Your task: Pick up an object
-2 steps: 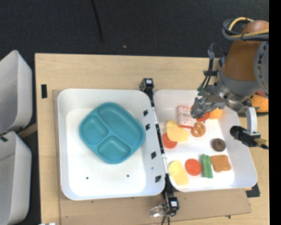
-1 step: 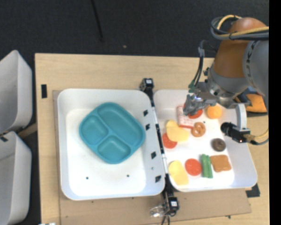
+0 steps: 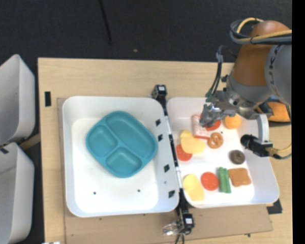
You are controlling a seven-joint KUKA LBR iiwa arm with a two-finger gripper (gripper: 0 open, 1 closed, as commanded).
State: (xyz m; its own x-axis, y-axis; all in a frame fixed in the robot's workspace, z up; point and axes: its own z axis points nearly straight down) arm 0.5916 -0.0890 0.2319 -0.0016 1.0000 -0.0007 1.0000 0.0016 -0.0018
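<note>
The arm was in the reaching step, its gripper (image 3: 209, 117) lowered into the right bin (image 3: 264, 189) over the far-left cluster of toy food, with nothing yet lifted. How the gripper stood, open or closed, could not be told from the slanted overhead view, and no object could be seen held by it. Taking the pretzel (image 3: 215, 140) as the landmark: the gripper hung just beyond it toward the far rim, over a pink-and-red piece (image 3: 202, 129) lying just up and left of the pretzel; an orange piece (image 3: 232, 121) sat up and right of it, a yellow piece (image 3: 192, 144) touched its left side, and a brown doughnut (image 3: 237, 157) lay down and right. The likeliest target seemed to be the pink-and-red piece. The next move probably called for a short descent and a firm closure, kept clear of the crowded neighbours. The teal tray (image 3: 121, 143) lay well left of the pretzel, in the other bin.
</note>
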